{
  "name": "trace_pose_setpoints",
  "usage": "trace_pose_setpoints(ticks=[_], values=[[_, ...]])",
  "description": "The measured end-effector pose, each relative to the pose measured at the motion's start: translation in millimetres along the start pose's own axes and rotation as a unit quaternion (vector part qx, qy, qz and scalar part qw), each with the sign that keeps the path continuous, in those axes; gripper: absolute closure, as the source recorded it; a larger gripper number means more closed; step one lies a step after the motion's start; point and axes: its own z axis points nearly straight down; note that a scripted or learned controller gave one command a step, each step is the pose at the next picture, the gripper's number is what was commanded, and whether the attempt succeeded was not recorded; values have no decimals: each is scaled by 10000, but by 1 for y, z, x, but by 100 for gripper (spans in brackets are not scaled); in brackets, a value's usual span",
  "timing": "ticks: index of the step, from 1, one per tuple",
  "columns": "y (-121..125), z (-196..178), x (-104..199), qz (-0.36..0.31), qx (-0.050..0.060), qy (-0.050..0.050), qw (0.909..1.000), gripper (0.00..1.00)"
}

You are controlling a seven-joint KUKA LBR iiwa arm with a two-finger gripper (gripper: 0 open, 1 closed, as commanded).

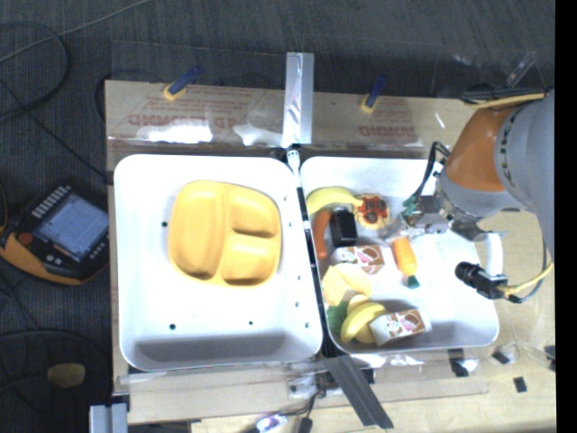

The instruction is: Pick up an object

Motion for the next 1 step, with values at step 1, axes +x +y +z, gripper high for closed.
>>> trace_pose_setpoints(ticks=[1], values=[[-19,5,5,-25,-46,-5,10000,100]])
